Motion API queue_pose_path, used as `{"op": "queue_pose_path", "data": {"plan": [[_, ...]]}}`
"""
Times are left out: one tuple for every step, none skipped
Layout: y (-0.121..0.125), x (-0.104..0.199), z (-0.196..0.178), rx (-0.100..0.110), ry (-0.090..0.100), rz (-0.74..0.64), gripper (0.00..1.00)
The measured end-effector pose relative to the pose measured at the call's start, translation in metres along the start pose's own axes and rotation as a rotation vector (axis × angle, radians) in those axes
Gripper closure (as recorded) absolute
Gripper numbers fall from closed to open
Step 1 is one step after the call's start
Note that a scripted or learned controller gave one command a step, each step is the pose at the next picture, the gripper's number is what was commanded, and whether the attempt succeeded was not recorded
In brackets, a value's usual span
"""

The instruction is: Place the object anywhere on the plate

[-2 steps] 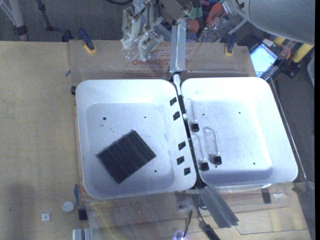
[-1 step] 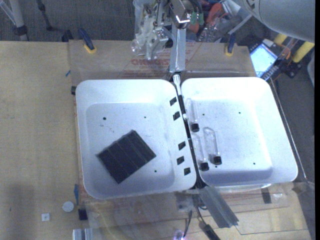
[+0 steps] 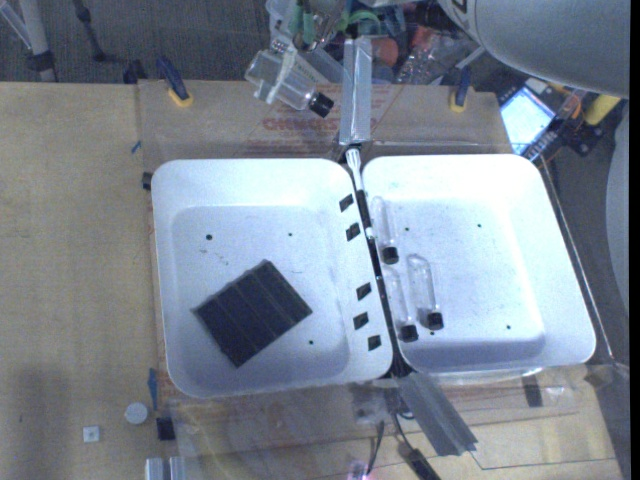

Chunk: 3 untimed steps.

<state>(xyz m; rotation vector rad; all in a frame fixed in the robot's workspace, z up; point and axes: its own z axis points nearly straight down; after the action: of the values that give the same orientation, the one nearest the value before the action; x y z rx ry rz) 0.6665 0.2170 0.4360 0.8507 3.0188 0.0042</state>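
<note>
Vials [image 3: 420,293] lie right bin [image 3: 560,268]; plate [image 3: 252,311] left.

Dark plate [image 3: 253,311] unobstructed; clear tubes [image 3: 420,286] crowd right bin's [image 3: 520,258] left side.

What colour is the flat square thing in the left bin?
Black, with faint ridges running across it. The square plate lies tilted on the white floor of the left bin, clearest in the camera view.

arm housing [image 3: 530,8] top right carries part of a white letter, likely a "U", rest cropped, faint reddish print on the surface [image 3: 300,126] behind the bins, too blurred to read, no other legible text, labels or numbers
</note>
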Motion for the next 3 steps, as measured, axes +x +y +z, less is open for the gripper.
{"op": "queue_pose_path", "data": {"plan": [[-0.007, 0.010, 0.000, 0.006, 0.003, 0.418, 1.00], [-0.006, -0.004, 0.000, -0.001, 0.000, 0.002, 1.00], [0.003, 0.012, 0.000, 0.002, 0.002, 0.418, 1.00]]}}
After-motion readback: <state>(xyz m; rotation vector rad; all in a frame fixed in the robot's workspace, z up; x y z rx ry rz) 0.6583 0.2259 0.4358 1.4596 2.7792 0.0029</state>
